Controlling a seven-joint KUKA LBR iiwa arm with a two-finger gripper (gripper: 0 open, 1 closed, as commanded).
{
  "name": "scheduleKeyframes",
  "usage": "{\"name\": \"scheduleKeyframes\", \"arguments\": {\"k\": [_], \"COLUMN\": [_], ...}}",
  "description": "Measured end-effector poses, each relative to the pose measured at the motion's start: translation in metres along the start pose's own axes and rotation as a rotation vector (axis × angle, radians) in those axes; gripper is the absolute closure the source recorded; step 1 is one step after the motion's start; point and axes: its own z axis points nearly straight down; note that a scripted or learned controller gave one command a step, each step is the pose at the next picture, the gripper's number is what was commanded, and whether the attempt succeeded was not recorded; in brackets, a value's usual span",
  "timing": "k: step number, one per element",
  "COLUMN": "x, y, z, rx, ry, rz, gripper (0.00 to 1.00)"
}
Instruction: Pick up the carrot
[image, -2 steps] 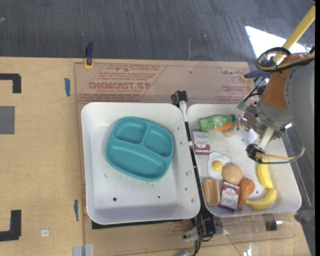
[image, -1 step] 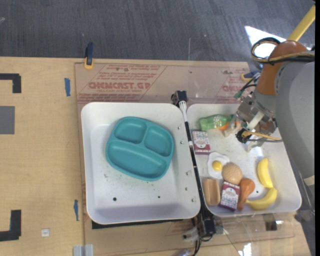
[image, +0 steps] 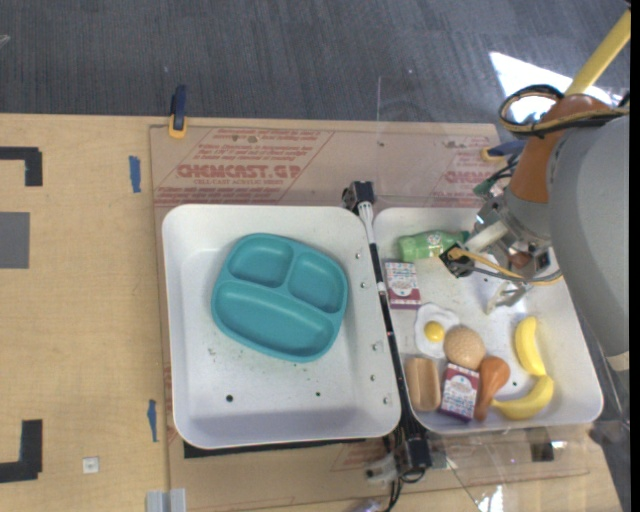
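Orange-brown and tapered, the carrot (image: 491, 383) lies in the right-hand white bin (image: 585, 400), well apart from the fingers (image: 507, 293) and toward the view's lower edge from them, thick end nearest them and thin end pointing away.

A red-and-white carton (image: 459, 390) touches the carrot on the side farther from the arm (image: 590, 220). A tan hot-dog bun (image: 423, 383) stands just beyond that carton. A round brown roll (image: 463, 346) sits just beside the carrot's thick end, between it and the fingers and a little to the left in the view. A fried egg (image: 433, 332) lies against the roll.

On the carrot's other side a yellow banana (image: 527, 345) curves round it, its lower tip close to the carrot's thin end.

Level with the fingers and left of them in the view lie a second red-and-white carton (image: 402, 282) and, a little above it, a green packet (image: 425, 245), both near the wall shared by the bins.

How far the fingers are spread cannot be told: cables and the wrist crowd them. They hang over bare bin floor, with nothing seen between them. An orange band (image: 535, 165) shows above the wrist.

Farther left again, the other white bin (image: 190, 330) holds a teal divided plate (image: 280, 296). Both bins rest on the wooden bench (image: 80, 300).
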Motion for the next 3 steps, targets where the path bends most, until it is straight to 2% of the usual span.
{"name": "scheduleKeyframes", "arguments": {"k": [1, 2, 3], "x": [-0.004, -0.003, -0.019], "y": [0.024, -0.083, -0.007], "z": [-0.001, -0.097, -0.006], "rx": [0.02, -0.057, -0.053], "ry": [-0.02, 0.046, 0.043], "rz": [0.066, 0.042, 0.233], "gripper": [0.0, 0.0, 0.0]}}
